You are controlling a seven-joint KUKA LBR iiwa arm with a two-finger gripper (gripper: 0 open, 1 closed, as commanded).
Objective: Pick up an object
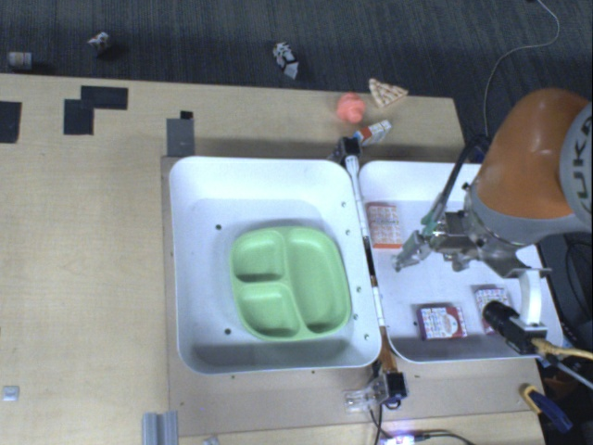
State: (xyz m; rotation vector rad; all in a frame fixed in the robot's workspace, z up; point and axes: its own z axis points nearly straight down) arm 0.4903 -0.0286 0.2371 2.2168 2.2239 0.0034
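My gripper (414,249) hangs over the middle of the right white bin (408,346), with the grey and orange arm coming in from the right. An orange-and-white packet (383,223) lies flat in that bin, just to the upper left of the gripper. A small red-and-white box (439,321) rests near the bin's front wall. Another small red packet (489,296) lies to its right, partly under the wrist. Nothing is visibly held.
The left white bin (190,248) holds a green divided plate (289,281). Behind the bins on the bench lie an orange ball (350,108), a triangular piece (386,92) and a small tube (372,133). Small bits lie on the dark floor beyond.
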